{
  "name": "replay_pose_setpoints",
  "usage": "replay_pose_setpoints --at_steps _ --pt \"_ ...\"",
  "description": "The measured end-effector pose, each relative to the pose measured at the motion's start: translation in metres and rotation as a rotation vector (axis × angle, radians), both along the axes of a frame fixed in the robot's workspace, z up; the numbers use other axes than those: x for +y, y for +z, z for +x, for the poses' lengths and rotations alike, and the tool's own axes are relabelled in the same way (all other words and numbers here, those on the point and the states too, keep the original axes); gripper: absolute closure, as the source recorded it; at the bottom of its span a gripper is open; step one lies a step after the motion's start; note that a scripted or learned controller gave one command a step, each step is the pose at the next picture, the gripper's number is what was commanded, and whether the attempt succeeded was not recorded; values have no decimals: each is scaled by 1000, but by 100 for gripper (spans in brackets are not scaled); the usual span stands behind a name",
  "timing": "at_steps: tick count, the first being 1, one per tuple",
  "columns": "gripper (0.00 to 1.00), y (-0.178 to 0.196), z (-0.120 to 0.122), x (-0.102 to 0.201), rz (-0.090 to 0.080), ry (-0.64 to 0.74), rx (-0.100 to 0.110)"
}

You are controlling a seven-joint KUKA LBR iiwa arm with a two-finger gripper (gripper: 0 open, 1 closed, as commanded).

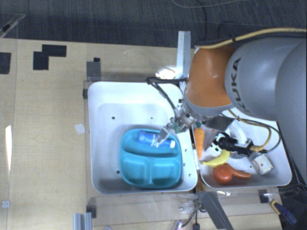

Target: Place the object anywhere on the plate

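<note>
A blue divided plate (151, 169) lies in the left white bin (106, 128), toward its front. In the plate's long rear compartment rests a small object with a blue and white label (147, 138). My gripper (165, 136) reaches down from the right, and its tip is right at the object's right end, over the plate's rear compartment. Whether the object is gripped or just lying there cannot be made out. The arm's orange band (208, 78) and grey body cover the wall between the bins.
The right bin (283, 176) holds an orange carrot (199, 141), a yellow banana (216, 159), a red tomato (222, 174), a reddish long piece (241, 174) and a small white item (263, 164). The bins' shared wall runs just right of the plate.
</note>
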State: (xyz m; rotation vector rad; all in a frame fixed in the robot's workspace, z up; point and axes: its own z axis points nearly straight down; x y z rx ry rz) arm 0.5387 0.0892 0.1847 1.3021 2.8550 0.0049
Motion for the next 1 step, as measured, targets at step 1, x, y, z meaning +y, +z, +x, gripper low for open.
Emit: replay_pose_setpoints --at_steps 1 --pt "0 21 38 16 0 45 -3"
